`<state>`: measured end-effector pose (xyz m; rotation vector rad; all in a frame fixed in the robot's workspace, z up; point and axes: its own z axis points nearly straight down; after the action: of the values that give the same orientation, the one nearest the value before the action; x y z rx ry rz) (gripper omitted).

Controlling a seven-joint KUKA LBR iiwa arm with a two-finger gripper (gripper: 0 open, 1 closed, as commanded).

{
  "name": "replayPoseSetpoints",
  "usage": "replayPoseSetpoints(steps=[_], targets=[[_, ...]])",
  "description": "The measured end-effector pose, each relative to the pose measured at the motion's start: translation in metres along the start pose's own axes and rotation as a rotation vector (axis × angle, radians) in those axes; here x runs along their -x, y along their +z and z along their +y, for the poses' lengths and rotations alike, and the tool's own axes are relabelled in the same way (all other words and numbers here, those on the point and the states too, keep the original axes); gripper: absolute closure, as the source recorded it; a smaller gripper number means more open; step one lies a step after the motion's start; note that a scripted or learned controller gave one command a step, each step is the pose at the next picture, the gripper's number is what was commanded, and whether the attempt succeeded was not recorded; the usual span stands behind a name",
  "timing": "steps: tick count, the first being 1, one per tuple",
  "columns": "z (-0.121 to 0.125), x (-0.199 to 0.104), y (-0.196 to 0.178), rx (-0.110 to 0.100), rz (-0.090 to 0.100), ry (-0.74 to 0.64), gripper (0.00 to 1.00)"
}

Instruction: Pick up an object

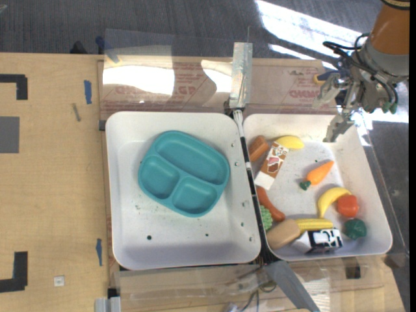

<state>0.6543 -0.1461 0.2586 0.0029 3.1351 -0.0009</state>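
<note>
Over the right bin's (380,200) far corner, in the camera view, the gripper (340,121) hung above the rim with nothing between its fingers; whether they stood apart or together could not be told, since cables and brackets crowded the wrist. Below it lay the candidates: a carrot (318,173) nearest, a banana (330,199) and tomato (348,205) further toward the camera, a lemon (288,142) and small carton (274,160) nearer the divider (the left bin (123,239) bore a teal tray (184,173)). My judgement: the approach step was in hand, nothing grasped yet. The next move called for choosing one item, probably the well-separated carrot, centring above it and descending.
</note>
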Motion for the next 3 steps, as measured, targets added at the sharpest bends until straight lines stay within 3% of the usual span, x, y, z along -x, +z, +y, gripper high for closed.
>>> replayPoseSetpoints(steps=[1,2,3], targets=[[-0.005,-0.025,0.157,0.006,0.016,-0.166,0.00],[0.010,-0.081,0.168,-0.001,-0.006,-0.191,0.00],[-0.049,-0.147,0.166,-0.007,-0.015,-0.183,0.00]])
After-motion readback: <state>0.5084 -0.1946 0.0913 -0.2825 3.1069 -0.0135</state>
